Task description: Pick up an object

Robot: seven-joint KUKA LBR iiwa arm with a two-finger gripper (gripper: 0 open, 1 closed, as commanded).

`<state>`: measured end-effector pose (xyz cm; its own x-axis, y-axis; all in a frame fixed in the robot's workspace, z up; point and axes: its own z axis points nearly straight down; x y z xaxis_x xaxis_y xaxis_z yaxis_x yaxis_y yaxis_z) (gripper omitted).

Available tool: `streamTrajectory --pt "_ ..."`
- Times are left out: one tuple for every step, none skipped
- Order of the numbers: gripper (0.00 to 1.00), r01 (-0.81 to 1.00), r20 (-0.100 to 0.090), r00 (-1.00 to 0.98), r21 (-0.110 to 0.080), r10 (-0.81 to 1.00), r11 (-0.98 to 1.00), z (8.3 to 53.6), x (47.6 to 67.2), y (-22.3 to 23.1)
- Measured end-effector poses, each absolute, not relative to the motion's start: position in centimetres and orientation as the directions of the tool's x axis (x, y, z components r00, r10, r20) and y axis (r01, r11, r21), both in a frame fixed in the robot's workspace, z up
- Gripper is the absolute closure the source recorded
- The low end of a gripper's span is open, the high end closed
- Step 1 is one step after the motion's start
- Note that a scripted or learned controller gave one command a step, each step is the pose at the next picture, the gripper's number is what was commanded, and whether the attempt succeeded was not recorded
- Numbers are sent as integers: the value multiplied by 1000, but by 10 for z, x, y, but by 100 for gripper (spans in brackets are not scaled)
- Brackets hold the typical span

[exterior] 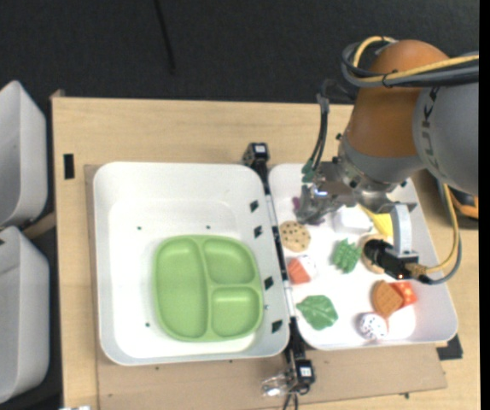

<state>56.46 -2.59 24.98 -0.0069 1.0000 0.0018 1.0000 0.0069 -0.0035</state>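
The pale wooden worktop [74, 254] carried two shallow white plastic bins with rounded corners. In the left bin [125, 203] lay a matte lime-green tray [207, 289], rounded and moulded into three compartments.

The right bin [437, 319] held a scatter of small toy foods. A round tan cookie [294, 236] dotted with dark chips sat near the bin's left wall, with an orange-red wedge [299, 270] just below it. A flat, lobed green leaf [317, 311] lay further toward the near edge. A smaller, jagged green piece [345, 255] sat near the middle. At the lower right, a ridged brown waffle-like piece [387, 297] touched a glossy red-orange lump [406, 294], and a white ball with dark spots [371, 326] rested just beneath them. A yellow strip [381, 223] showed beside the arm.

The grey arm with its smooth orange band [390, 84] reached over the far end of the right bin. The metallic hand [316, 200] hung just above the cookie; how far it was open could not be told, and nothing showed in its grip.
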Motion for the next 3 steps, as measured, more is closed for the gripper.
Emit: streamTrajectory --pt "100 1000 1 -6 -6 1000 6 238 527 21" --pt "100 1000 0 -5 -3 1000 5 240 529 34" --pt "100 1000 -2 1 -5 1000 -1 229 533 25"
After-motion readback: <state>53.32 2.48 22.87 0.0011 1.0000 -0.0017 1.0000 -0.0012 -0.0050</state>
